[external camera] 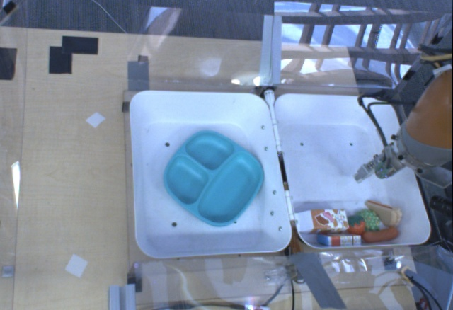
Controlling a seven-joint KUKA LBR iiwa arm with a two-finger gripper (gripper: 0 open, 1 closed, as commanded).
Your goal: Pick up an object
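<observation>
Clutter is crowding the near edge of the right bin (333, 124), and that is where trouble is likely lying in wait. Against that bin's near wall a small carton (329, 219) is lying just beside a flat red and blue packet (338, 238), with a green toy vegetable (369, 219), a tan cone-shaped piece (384, 212) and a red sausage-shaped piece (380, 234) touching or overlapping one another toward the bin's near right corner. The gripper (373, 170) is hanging over the bin's right half, above bare white floor and apart from the pile, with nothing showing between the jaws; how wide they are standing I cannot tell, since the tip is small and blurred. If the arm is going down from where it is hovering, it is probably closing on nothing but the bin floor. If it is heading for the pile, the jaws may be straddling two pieces at once, pushing one aside, or jamming against the near wall, because the things are sitting so tight to it. The flat packet looks hard to grip from above. A blue divided plate (214, 177) is sitting in the middle of the left bin (152, 124), well apart from the gripper.
</observation>
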